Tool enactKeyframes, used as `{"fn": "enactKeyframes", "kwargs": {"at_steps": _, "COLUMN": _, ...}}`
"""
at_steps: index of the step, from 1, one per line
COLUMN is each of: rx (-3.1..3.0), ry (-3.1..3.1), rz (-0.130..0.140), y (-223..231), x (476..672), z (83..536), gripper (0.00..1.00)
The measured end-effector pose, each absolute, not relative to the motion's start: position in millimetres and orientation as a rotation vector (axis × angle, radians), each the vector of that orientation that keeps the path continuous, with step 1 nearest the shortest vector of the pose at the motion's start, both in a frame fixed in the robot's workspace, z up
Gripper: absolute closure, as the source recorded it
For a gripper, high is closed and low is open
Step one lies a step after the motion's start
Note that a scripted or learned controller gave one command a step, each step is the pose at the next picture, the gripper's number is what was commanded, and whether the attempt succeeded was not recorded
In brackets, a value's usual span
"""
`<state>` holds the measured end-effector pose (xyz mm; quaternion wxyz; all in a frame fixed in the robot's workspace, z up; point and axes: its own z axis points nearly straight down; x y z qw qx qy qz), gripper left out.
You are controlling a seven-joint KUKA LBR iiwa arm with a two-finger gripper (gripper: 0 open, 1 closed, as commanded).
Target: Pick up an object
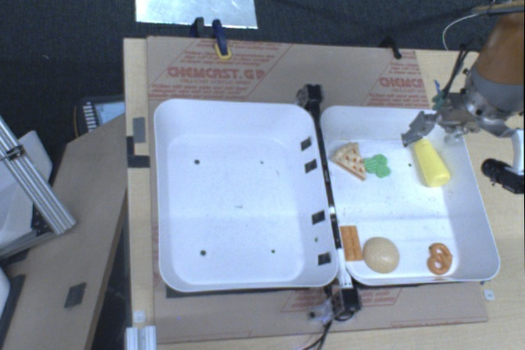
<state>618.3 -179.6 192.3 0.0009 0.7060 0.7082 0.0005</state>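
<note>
The grey two-finger gripper hangs over the right shallow white plastic bin, jaws spread apart and holding nothing. A yellow plastic cylinder-shaped toy lies just below them; a green leafy toy sits farther left.

Arm reaching in from right, claw low, fingers spread.

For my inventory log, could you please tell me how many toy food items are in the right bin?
6: pizza slice and green piece upper left; yellow piece upper right; cracker, bun and pretzel along the near edge.
</note>
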Motion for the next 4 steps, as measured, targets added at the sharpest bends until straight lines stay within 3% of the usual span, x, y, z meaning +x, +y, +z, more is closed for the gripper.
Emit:
{"fn": "enactKeyframes", "kwargs": {"at_steps": 1, "rx": 2.211, "ry": 2.225, "rz": 0.005, "y": -180, "x": 619.3, "z": 204, "gripper": 1.0}}
{"fn": "enactKeyframes", "kwargs": {"at_steps": 2, "rx": 2.206, "ry": 2.224, "rz": 0.012, "y": -139, "x": 614.9, "z": 303, "gripper": 1.0}}
{"fn": "enactKeyframes", "kwargs": {"at_steps": 3, "rx": 2.207, "ry": 2.234, "rz": 0.008, "y": -48, "x": 558.9, "z": 357, "gripper": 1.0}}
{"fn": "enactKeyframes", "kwargs": {"at_steps": 4, "rx": 2.215, "ry": 2.236, "rz": -0.004, "y": 8, "x": 509.3, "z": 291, "gripper": 1.0}}
